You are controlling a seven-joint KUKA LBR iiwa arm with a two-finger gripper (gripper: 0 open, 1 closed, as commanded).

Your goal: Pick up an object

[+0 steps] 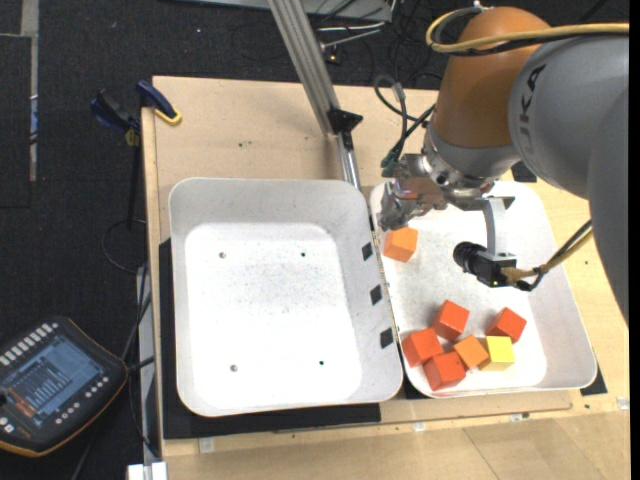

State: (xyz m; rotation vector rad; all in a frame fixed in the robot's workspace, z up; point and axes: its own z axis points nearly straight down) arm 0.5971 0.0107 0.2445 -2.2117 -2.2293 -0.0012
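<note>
Down at the front of my right bin (560,368) sits a little heap of blocks: four orange-red ones (440,348) and a yellow one (499,351), all bunched together. Further back, a lone orange block (401,245) lies near the bin's left wall, and my tool (408,208) is parked just above it, looks like touching or nearly so. Can't tell if it's open or closed from this angle, so no claiming a grab. Left bin (200,208) is beside it on the surface (250,128). My guess: I'm mid-grasp on that loner. Next move needs a firm close, then a straight lift.
</note>
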